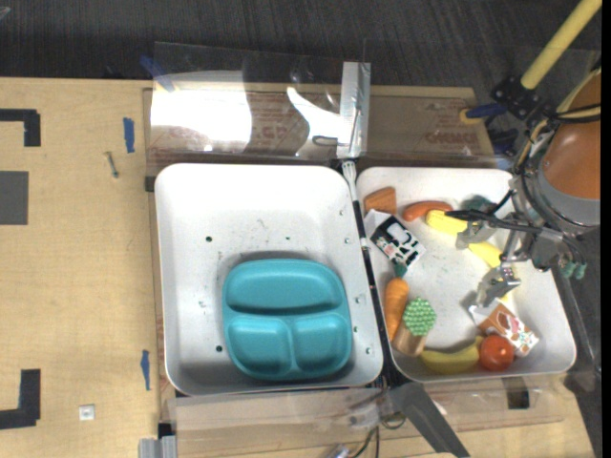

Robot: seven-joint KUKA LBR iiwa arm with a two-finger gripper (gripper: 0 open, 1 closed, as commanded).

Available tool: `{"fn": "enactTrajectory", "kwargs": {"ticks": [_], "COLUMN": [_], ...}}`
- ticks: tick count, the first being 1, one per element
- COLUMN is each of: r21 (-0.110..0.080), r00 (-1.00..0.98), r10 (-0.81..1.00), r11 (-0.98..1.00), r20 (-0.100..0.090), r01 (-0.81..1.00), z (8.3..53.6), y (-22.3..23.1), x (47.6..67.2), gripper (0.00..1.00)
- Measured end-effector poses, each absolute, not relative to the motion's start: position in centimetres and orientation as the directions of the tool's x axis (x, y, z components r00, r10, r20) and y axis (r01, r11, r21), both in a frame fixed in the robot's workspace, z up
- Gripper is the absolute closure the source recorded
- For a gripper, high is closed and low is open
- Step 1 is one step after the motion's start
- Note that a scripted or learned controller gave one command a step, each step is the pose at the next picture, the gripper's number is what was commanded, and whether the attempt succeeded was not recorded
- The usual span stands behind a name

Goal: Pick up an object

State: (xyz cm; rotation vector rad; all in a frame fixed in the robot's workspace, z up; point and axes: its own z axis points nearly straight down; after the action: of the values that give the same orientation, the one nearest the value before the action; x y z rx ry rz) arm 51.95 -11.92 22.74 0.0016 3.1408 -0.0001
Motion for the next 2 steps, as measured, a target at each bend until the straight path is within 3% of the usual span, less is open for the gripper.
{"fn": "enactTrajectory", "kwargs": {"ticks": [1, 2], "r21": [0.003, 0.001], "r00": [-1.000, -0.986], "r10": [0.024, 0.166], "r11": [1.000, 0.986], "r20": [0.011, -0.003], "r01": [0.024, 0.166], "z": [12.0, 8.6], "y": [-17.8, -19.7], "x": [55.9, 58.7], "gripper": [0.00, 0.00]}}
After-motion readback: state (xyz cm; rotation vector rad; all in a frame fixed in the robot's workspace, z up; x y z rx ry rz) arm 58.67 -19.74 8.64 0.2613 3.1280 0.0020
